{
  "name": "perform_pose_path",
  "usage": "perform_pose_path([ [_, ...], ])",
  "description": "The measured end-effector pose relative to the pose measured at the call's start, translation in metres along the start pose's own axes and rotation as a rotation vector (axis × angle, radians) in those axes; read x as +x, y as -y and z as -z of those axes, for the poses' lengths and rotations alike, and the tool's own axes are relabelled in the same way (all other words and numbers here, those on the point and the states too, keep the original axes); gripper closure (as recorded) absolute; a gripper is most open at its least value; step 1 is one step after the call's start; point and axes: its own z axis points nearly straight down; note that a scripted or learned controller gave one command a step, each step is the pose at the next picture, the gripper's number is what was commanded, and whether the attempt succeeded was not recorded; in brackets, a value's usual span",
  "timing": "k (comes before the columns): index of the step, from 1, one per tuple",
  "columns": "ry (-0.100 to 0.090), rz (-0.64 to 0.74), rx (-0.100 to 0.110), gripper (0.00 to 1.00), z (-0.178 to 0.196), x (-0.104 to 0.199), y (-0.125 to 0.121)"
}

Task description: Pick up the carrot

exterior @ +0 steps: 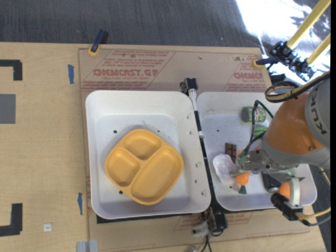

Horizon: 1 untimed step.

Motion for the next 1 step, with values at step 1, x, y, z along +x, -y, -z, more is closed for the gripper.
perform_pose_path([
  [1,0.002,-0.333,0.002,1.0,0.0884,0.0598,0.0014],
])
